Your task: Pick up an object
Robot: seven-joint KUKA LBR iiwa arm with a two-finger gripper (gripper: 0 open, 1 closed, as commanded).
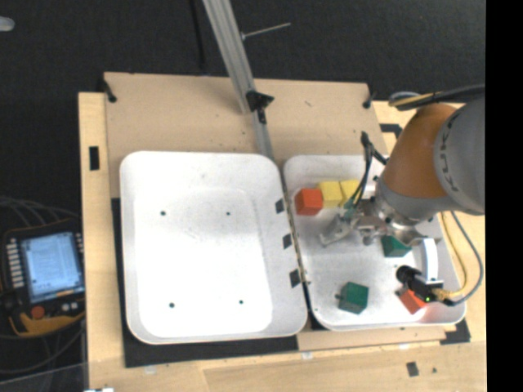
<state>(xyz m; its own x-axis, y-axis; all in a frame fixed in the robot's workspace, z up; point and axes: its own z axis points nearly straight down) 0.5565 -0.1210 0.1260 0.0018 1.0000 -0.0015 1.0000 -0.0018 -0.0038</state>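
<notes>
Where the bench point(204, 366) comes nearest the camera, its pale wooden edge runs along the bottom of the view, and the two white bins sit side by side just beyond it. The left bin point(135, 219) shows a bare floor with a few small dark dots. In the right bin point(327, 321), closest to the near rim, a dark green block point(354, 297) lies alone on the white floor, and off to its right, close to the corner, an orange-red block point(409, 302) is partly covered by a black part of the arm's hardware. Farther in, the tool point(353, 225) reaches down to the bin floor near the middle; its metal fingers are tangled with cables and hardware, and I cannot tell whether they are spread or pressed together, nor whether anything is between them. Just to its right a teal block point(395, 247) shows partly under the wrist. Beyond the tool, near the far wall of the bin, an orange block point(308, 201) stands next to a yellow block point(333, 191), with a second yellow block point(350, 190) touching that one on the right. Above them the grey arm point(462, 162) with its orange band enters from the right. At the far side a slanted metal post point(233, 47) rises from the bench, and a handheld screen point(49, 264) rests off the bench to the left.
</notes>
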